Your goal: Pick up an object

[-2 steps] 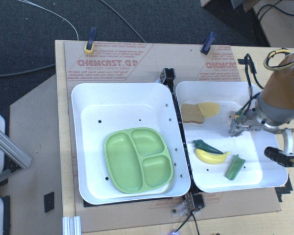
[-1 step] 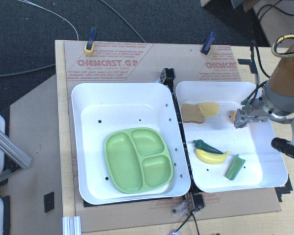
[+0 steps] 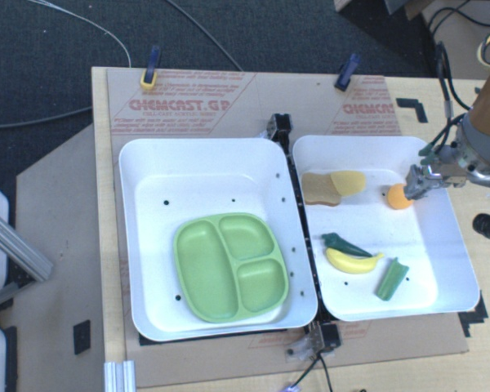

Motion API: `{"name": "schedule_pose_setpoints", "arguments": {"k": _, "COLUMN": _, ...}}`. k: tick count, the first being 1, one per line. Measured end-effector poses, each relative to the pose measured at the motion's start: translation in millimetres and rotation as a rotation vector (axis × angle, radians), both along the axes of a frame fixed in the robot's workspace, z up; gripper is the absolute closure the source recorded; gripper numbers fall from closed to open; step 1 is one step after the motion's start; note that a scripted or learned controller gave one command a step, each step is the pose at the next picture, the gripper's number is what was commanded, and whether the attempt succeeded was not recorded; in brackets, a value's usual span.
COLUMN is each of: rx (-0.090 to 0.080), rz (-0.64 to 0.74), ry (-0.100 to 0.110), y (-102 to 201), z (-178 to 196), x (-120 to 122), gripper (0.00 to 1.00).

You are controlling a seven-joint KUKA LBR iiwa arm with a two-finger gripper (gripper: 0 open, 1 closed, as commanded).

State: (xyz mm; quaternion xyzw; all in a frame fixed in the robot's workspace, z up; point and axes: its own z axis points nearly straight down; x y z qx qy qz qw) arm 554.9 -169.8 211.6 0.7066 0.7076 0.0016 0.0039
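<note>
Orange round plastic toy fruit [image 3: 399,198] sits in the right white bin [image 3: 449,288], touching the gripper [image 3: 416,181]; whether it grips, I cannot tell. It looks light, rigid and slick, prone to rolling, so pinching across its widest middle seems best.

1. The arm [image 3: 483,129] is cut off by the right edge, so most of it is out of view.
2. The end effector [image 3: 416,183] covers part of the orange ball [image 3: 398,198]; its finger gap is too small to read.
3. The dark green piece [image 3: 343,243] lies partly under the banana [image 3: 353,260].
</note>
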Motion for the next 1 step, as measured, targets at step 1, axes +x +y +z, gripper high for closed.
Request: {"name": "schedule_pose_setpoints", "arguments": {"k": 1, "rx": 0.001, "rz": 0.0, "ry": 0.003, "y": -0.3, "z": 11.1, "x": 1.0, "gripper": 1.0}}
